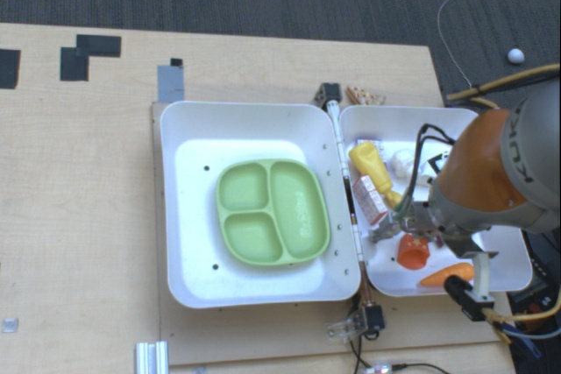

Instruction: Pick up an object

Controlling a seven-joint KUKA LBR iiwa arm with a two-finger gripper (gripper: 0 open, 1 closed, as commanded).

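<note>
- The wooden bench top (79,215) runs across the left part of the view, with dark rectangular patches (88,55) near its far left edge and a small grey block (171,81) standing just behind the left bin's back corner.
- The left bin (188,188) is a shallow white tray; in its middle lies a pale green divided plate (273,212) with three compartments, two small ones on the left side and one long one on the right.
- Between the two bins runs a narrow seam with a dark clamp (330,94) at its far end and a metal clip with wires (359,324) at its near end.
- The right bin (386,276) holds several small items packed along its left half: a yellow bottle-like piece (371,166) lying tilted, a red and white packet (368,200) just beside it toward the seam, and a pale white lump (401,160) behind them.
- Nearer the front of that bin sit a red-orange rounded object (413,251) and, beside it to the right, an orange carrot-shaped piece (443,276) lying flat.
- The gripper (392,228) is low inside the right bin, just above the red-orange object and next to the packet; whether its claw is spread or closed cannot be told, and nothing can be seen clamped in it.
- The arm (478,171), orange band and grey body, covers the right half of that bin.
</note>
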